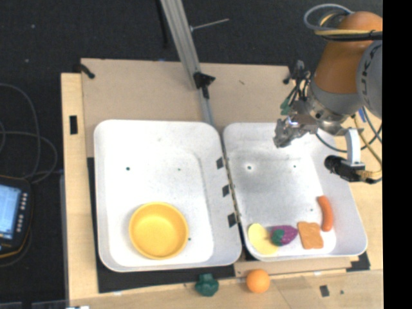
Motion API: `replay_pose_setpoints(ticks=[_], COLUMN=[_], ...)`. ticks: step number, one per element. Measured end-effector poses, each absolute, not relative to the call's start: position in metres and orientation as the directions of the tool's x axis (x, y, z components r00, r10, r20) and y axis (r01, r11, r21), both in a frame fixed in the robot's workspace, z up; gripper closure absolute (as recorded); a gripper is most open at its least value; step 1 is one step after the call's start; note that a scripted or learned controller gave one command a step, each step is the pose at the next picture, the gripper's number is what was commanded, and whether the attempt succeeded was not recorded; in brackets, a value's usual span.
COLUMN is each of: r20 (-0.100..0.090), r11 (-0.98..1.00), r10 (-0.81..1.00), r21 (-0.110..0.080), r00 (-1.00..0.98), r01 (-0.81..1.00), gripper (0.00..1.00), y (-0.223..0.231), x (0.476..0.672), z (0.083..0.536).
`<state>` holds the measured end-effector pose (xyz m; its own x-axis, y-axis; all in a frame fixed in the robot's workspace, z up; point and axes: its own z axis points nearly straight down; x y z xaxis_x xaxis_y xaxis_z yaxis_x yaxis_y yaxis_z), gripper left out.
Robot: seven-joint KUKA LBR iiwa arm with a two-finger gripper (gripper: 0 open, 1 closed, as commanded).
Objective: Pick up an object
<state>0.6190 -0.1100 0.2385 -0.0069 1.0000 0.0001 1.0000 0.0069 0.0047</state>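
— So, where is the claw (284, 136) now, and what does it carry?

— It hangs over the far part of the right bin (273, 172); I see nothing between its tips, but how wide it stands I cannot tell; the picture is too small there.

— And the things to pick?

— All lie toward the near rim from the claw, well apart from it; a pale yellow piece (259, 238), a purple and green piece (282, 235), an orange block (311, 235) in a row; the red sausage (326, 212) is to the arm's side of these, its long axis running from far to near.

— Which is easiest?

— I think the sausage; the claw should close across its narrow width. The yellow bowl (158, 230) in the left bin (129, 159) is farther away.
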Motion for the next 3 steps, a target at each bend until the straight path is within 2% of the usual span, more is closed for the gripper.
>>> replay_pose_setpoints(ticks=[1,2,3], r20=[0.001,0.001,0.002], r11=[0.007,0.006,0.009], r10=[1.000,1.000,1.000], r21=[0.004,-0.001,0.003], r00=[-0.007,-0.006,-0.009], r01=[1.000,1.000,1.000], gripper=[1.00,1.00,1.00], y=[-0.057,-0.003,0.058], x=[0.635,0.637,0.644], z=[0.237,0.228,0.239])
